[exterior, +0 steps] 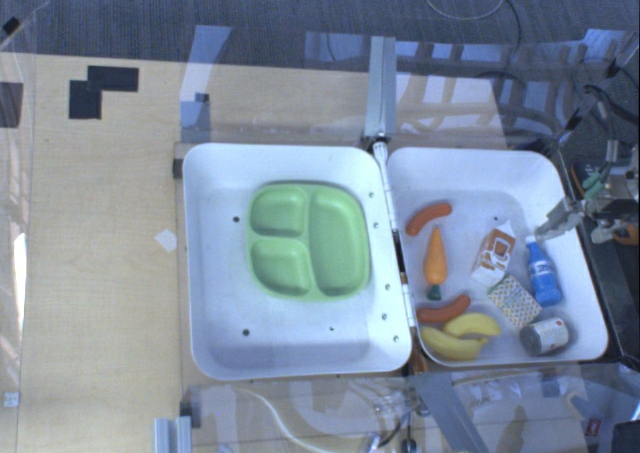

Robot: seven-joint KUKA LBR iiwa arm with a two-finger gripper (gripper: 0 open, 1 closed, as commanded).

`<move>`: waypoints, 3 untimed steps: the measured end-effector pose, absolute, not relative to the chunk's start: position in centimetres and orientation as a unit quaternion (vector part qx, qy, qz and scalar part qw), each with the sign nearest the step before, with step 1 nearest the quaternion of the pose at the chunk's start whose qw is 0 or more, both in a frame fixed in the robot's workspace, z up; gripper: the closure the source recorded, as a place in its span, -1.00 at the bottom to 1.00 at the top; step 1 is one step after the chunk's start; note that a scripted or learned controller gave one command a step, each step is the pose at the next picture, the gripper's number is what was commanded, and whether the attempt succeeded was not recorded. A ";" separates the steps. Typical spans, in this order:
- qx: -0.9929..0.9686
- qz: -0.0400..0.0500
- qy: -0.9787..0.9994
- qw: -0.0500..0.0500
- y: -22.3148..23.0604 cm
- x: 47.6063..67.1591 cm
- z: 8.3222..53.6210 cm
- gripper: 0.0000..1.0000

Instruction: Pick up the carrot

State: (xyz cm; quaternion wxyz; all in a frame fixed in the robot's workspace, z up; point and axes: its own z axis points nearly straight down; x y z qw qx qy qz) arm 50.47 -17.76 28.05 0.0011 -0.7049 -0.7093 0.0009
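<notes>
The orange carrot (435, 257) lies lengthwise in the left half of the right bin (470, 171), its green stem end pointing toward the front. My gripper (560, 219) hangs over the right bin's right rim, well to the right of the carrot and just above a blue bottle (543, 274). Nothing shows in its grasp.
A sausage (428, 216) lies just behind the carrot, with another sausage (442, 310) and a banana (460, 335) in front of it. A small carton (494, 251), a checkered packet (513, 301) and a can (545, 336) lie to its right. The left bin (210, 271) holds a green divided plate (305, 241).
</notes>
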 end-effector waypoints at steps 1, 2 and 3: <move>-0.639 0.001 -0.769 0.002 -8.9 48.7 16.4 -1.00; -0.511 -0.002 -0.860 -0.002 -8.8 51.4 8.8 -1.00; -0.500 -0.003 -0.866 -0.005 -9.2 58.8 8.8 -1.00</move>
